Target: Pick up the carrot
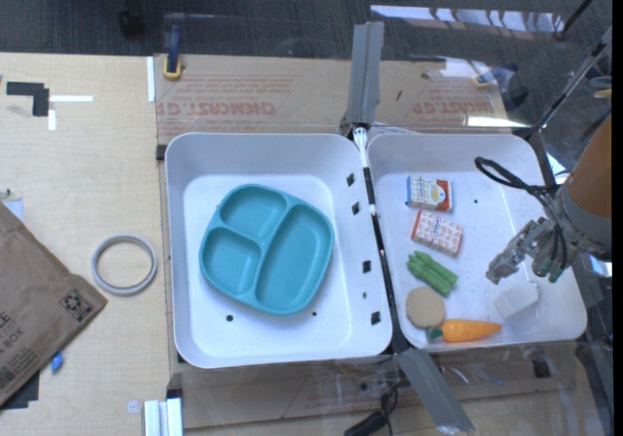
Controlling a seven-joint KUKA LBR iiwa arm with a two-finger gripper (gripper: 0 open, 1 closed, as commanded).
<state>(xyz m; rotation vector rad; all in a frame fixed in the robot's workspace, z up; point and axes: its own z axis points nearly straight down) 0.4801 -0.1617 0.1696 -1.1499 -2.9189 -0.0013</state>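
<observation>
The orange carrot (470, 330) with a green top lies flat along the front wall of the right bin (487, 157), its green end pointing left. My gripper (500, 268) hangs over the right side of that bin, tilted down toward the left. It is up and to the right of the carrot and apart from it. Nothing shows in its grasp.
A tan round cookie (425, 307) touches the carrot's green end. Green beans (432, 272) and two red-and-white packets (429, 193) (437, 232) lie farther back. A white block (516, 300) sits under the gripper. The left bin holds a teal divided plate (267, 248). A tape ring (124, 263) lies on the bench.
</observation>
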